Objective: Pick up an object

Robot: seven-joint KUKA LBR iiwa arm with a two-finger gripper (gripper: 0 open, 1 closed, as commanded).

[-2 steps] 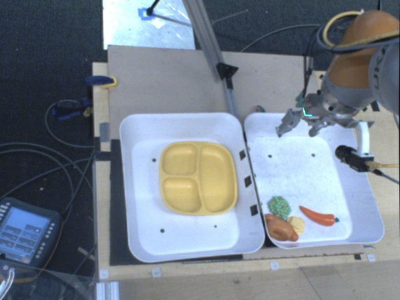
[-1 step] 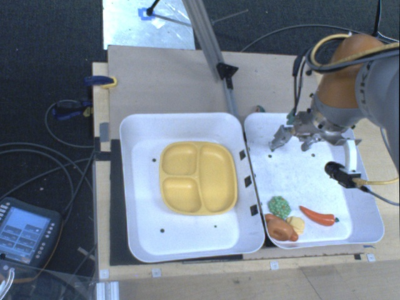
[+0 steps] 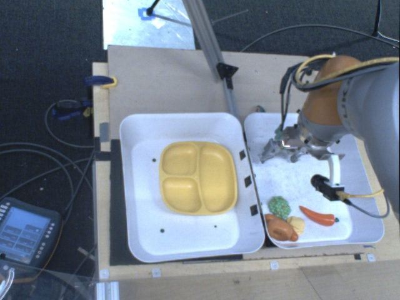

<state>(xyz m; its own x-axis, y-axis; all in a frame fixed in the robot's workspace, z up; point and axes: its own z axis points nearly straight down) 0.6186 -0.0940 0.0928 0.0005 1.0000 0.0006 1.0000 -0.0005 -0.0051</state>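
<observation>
**Operator:** Camera view, status. I have the arm [image 3: 350, 99] entering from the right of the frame, wrist over the upper part of the right bin [image 3: 362, 230]. The gripper [image 3: 284, 150] sits left of the wrist, above bare bin floor near the bin's upper left. I cannot tell from this slant how wide it is set. I see nothing held in it.

**Supervisor:** Candidate objects?

**Operator:** All in the lower part of the right bin, well apart from the gripper. A green knobbly item [image 3: 279, 206] lies lower centre. Just below it, an orange-brown item [image 3: 280, 229] rests against the bin's lower left wall, touching a small yellow piece [image 3: 297, 225]. A red pepper [image 3: 318, 216] lies to their right, on its side, clear of the others. The left bin [image 3: 144, 230] holds a yellow divided plate [image 3: 199, 177], flat, centre of that bin.

**Supervisor:** Recommended procedure?

**Operator:** In my judgement the approach has not begun. I would select the red pepper: it is isolated, so the tool can come down without nudging neighbours. Align the closing direction across its narrow width, not along its length. Centre over the thicker body rather than the tapered tip. Descend fully before closing. The cluster at lower left is a poorer choice; the bin wall may obstruct one side.
</observation>
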